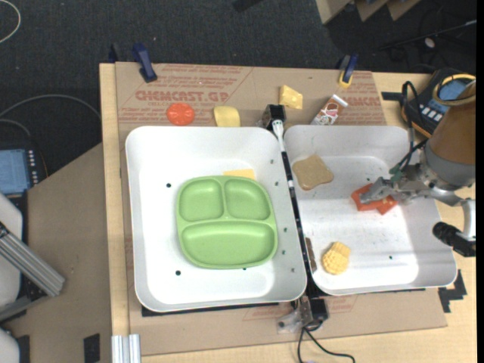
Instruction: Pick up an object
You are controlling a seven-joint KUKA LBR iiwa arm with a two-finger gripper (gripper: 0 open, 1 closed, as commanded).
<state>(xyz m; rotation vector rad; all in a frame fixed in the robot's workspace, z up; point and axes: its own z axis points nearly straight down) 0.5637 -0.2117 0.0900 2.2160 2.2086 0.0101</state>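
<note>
Red block [373, 200] in right bin [401, 267], mid-right, long axis tilted toward upper right. Claw [395, 190] at block's right end, touching or overlapping. Opening of claw: cannot tell; hold on block not confirmed. Toast [311, 172] and waffle [336, 257] well apart from claw.

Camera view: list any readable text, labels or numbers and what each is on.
"CHEMCAST G P": red print on the brown board behind the left bin; the last letters are uncertain.
Smaller red lines above and below it: too blurred to read.
Red print at the board's right end, behind the right bin: partly visible, unreadable.
Small red-and-white packet: printing too small to read.
Nothing else carries legible text.
</note>
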